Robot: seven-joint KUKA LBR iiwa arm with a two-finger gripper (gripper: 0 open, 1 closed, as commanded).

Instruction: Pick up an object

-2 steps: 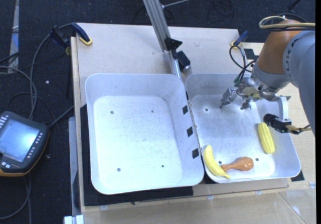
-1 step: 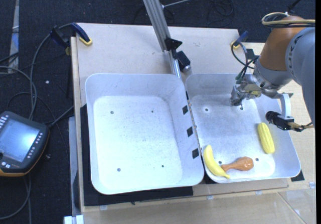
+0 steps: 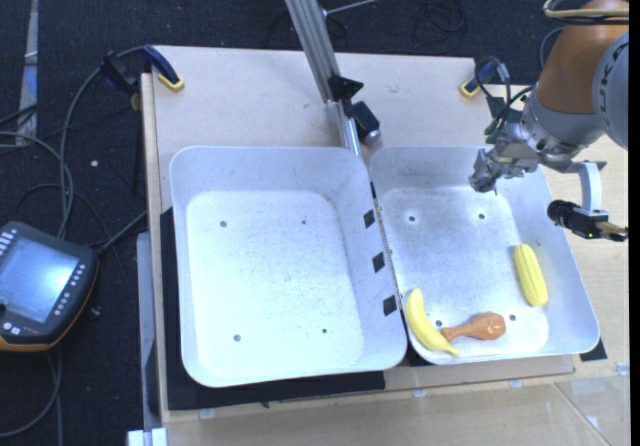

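- Pincer (image 3: 486, 177): hangs over the far edge of the right bin (image 3: 440, 196), on the grey arm (image 3: 585, 74) with orange band; whether open or closed cannot be told.
- Corn cob (image 3: 530, 274): yellow, nearer the camera than the pincer, slightly to its right, well apart.
- Drumstick (image 3: 476, 328): tan, farther toward the camera, at the bin's near edge.
- Banana (image 3: 424, 322): yellow, just left of the drumstick, touching it.
- Left bin (image 3: 270, 264): white, left of the pincer, on the counter (image 3: 250, 94).
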